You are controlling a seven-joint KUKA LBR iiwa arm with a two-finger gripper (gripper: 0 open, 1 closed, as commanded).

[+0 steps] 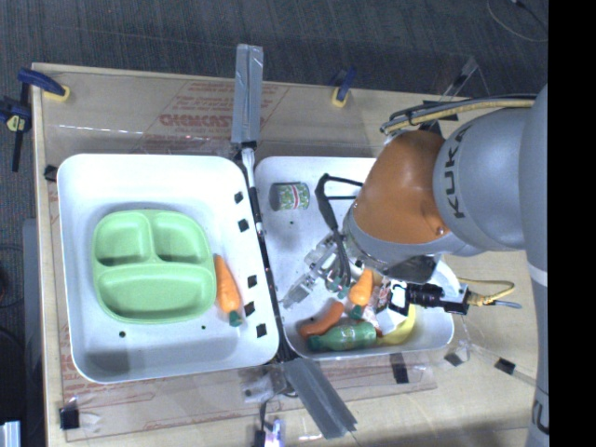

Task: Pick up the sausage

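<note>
Nearest you, along the near wall of the right bin (pixel 279 177), lies a small heap: one green bottle (pixel 343 337), one brown-red sausage (pixel 321 322) touching the bottle's far side, one yellow banana (pixel 402 328) at the bottle's right end, and one orange carrot-like piece (pixel 360 288) standing just beyond the bottle. You also have one small green-labelled can (pixel 290 196) at that bin's far left corner, well apart from the heap. Count two bins: the left bin (pixel 74 177) holds one green divided plate (pixel 152 264) and one carrot (pixel 226 287) just beside the plate, near the wall shared with the right bin.

One arm (pixel 466 189) covers much of the right bin, so you cannot see that bin's right half. Its gripper (pixel 321 270) sits just beyond the sausage, metallic and blurred; you cannot tell whether its fingers are spread or closed, and nothing is visibly between them.
</note>
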